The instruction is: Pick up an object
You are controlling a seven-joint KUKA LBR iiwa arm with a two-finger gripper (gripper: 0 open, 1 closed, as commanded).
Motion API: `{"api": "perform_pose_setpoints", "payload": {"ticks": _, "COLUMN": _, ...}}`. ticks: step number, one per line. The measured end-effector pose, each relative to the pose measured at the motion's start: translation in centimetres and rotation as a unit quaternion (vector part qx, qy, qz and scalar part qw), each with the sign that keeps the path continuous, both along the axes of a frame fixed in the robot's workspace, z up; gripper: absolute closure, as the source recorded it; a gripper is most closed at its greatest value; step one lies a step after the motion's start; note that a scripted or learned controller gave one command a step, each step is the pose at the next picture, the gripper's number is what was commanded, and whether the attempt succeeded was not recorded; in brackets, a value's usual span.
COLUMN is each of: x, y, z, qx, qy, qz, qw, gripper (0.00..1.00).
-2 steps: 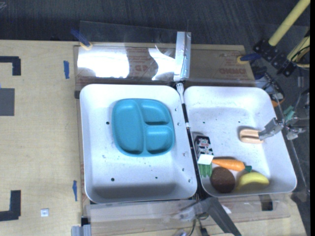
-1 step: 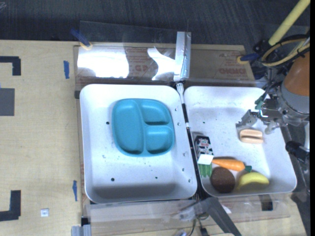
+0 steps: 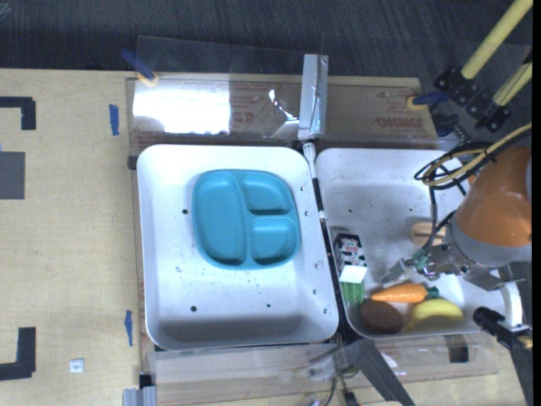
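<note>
The right bin point(image 3: 372, 180) holds several small things along its front wall. An orange carrot point(image 3: 399, 293) lies crosswise, with a yellow banana point(image 3: 436, 311) just right of it and a brown rounded object point(image 3: 382, 315) at its front left. A green and white package point(image 3: 352, 282) stands by the bin's left wall, behind it a small dark item point(image 3: 347, 245). A tan peg point(image 3: 420, 229) lies further back. My gripper point(image 3: 425, 266) hangs low over the bin, just behind the carrot and banana, under the orange-banded wrist point(image 3: 500, 205).
The left bin point(image 3: 161, 252) carries a blue divided plate point(image 3: 247, 217). A clear plastic sheet and a cardboard wall point(image 3: 372, 112) stand behind both bins. Yellow rods and black cables point(image 3: 461, 163) hang at the upper right near the arm.
</note>
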State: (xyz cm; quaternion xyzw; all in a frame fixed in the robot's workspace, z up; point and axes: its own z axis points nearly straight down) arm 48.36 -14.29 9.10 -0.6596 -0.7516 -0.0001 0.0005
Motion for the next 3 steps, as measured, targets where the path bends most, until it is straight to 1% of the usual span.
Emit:
{"api": "perform_pose_setpoints", "payload": {"ticks": 1, "x": 0.1, "y": -0.1, "z": 1.0, "qx": -0.0004, "qy": -0.002, "qz": -0.001, "qw": 1.0000, "gripper": 1.00}}
{"api": "perform_pose_setpoints", "payload": {"ticks": 2, "x": 6.2, "y": 6.3, "z": 9.8, "qx": 0.0003, "qy": -0.006, "qz": 0.027, "qw": 0.9996, "gripper": 1.00}}
{"api": "perform_pose_setpoints", "payload": {"ticks": 3, "x": 5.9, "y": 6.0, "z": 9.3, "qx": -0.0004, "qy": -0.001, "qz": 0.024, "qw": 0.9997, "gripper": 0.00}}
